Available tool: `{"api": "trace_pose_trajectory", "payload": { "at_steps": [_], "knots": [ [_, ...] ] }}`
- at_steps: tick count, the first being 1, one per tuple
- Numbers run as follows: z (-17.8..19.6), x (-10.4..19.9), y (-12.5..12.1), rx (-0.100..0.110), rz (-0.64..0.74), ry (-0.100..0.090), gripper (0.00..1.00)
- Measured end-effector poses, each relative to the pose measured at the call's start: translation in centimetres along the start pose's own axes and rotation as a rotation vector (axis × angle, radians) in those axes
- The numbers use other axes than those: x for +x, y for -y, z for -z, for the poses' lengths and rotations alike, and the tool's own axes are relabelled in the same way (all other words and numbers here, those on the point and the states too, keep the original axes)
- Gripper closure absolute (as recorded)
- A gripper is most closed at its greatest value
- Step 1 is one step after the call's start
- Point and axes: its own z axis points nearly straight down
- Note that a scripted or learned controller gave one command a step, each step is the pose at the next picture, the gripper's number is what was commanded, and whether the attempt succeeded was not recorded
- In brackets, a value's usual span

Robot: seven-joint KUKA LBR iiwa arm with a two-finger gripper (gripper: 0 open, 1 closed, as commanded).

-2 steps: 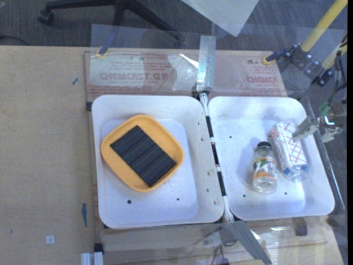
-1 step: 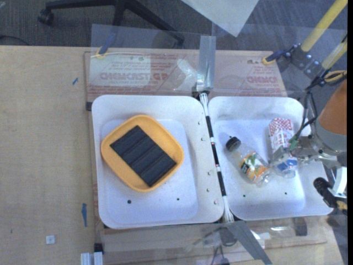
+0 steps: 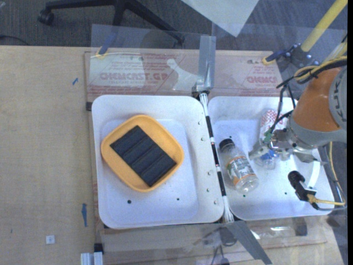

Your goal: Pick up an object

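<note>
In the right bin (image 3: 242, 200) a clear plastic bottle (image 3: 239, 167) with a black cap and an orange label lies on its side near the bin's left wall. My gripper (image 3: 268, 151) is low in the same bin, just right of the bottle, over a small clear and blue item (image 3: 268, 159) that it partly hides. A red and white patterned packet (image 3: 268, 118) lies just beyond the gripper. The grey and orange arm (image 3: 319, 106) reaches in from the right.
The left bin (image 3: 110, 203) holds a yellow-orange dish (image 3: 141, 151) with a black ribbed slab in it. A black part with a yellow cable (image 3: 300, 186) hangs over the right bin's near right corner. A ridge (image 3: 214, 153) divides the two bins.
</note>
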Motion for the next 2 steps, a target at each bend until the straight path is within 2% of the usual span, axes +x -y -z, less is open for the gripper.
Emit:
{"api": "trace_pose_trajectory", "payload": {
  "at_steps": [1,2],
  "knots": [
    [-1.38,-3.21,-3.9,0.075,-0.012,-0.032,0.0],
    [-0.63,-3.55,-3.88,0.073,-0.014,-0.022,1.0]
  ]
}}
